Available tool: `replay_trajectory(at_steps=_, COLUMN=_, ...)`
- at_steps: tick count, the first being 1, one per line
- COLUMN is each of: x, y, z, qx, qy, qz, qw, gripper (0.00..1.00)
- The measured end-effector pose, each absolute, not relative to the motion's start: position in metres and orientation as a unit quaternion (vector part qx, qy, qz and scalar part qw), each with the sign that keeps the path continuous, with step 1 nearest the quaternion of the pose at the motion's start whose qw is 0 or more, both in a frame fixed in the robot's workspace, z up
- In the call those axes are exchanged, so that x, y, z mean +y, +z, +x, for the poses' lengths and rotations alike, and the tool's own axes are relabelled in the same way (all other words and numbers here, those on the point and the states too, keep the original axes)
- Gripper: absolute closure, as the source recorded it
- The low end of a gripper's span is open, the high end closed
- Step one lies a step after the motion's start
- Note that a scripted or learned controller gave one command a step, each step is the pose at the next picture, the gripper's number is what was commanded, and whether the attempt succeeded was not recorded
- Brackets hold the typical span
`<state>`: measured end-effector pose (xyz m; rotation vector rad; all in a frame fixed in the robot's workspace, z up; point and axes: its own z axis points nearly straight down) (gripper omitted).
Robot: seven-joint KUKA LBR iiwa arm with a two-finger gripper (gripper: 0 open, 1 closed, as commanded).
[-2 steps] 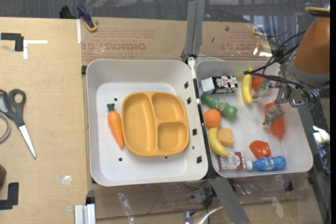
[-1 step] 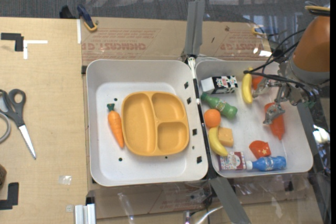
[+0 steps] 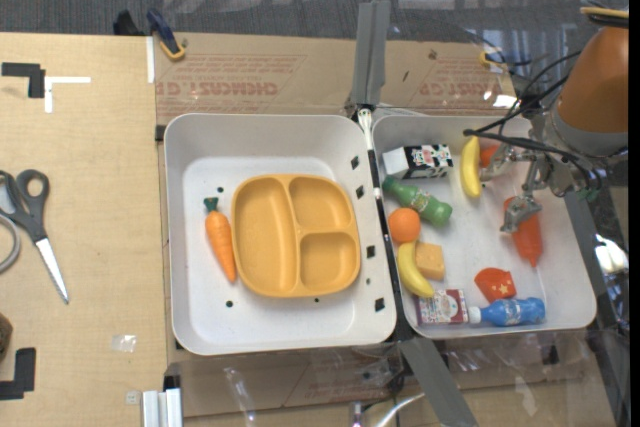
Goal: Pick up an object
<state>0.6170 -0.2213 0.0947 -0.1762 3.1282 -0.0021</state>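
Arm: I see the grey arm (image 3: 598, 105) reaching in from the right, its orange band high over the right bin's far right corner.
Gripper: the gripper (image 3: 522, 205) hangs over the right side of the right bin (image 3: 582, 315), just above a red object.
Pincer state: I cannot tell from this slant how it is set, or whether it grips anything.
Red object under gripper: a red-orange piece (image 3: 528, 237) lies near the right wall, its top end right at the gripper; I cannot tell if they touch.
Other right-bin items: 1 upright banana (image 3: 470, 167) at the back, a black-and-white carton (image 3: 420, 160) beside it, a green bottle (image 3: 420, 200), an orange (image 3: 404, 224), a 2nd banana (image 3: 412, 271) along the left wall, a yellow block (image 3: 431, 261) touching it, a small red piece (image 3: 495, 283), a blue bottle (image 3: 512, 312) and a red-and-white packet (image 3: 442, 307) along the front.
Left bin: I count 2 things in the left bin (image 3: 190, 315), a yellow 3-compartment plate (image 3: 296, 235) in the middle and a carrot (image 3: 220, 240) just left of it, leaf end towards the back.
Bench: scissors (image 3: 35, 225) lie well apart on the wooden surface at the left.
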Motion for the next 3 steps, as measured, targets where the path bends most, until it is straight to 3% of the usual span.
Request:
replay_trajectory(at_steps=1, x=-0.221, y=0.095, z=0.635, qx=0.996, qy=-0.0008, qz=-0.087, qw=0.004, gripper=0.0)
replay_trajectory(at_steps=2, x=-0.221, y=0.106, z=0.637, qx=0.996, qy=-0.0014, qz=-0.086, qw=0.008, gripper=1.0)
replay_trajectory(at_steps=3, x=-0.222, y=0.093, z=0.621, qx=0.996, qy=-0.0001, qz=0.088, qw=0.002, gripper=1.0)
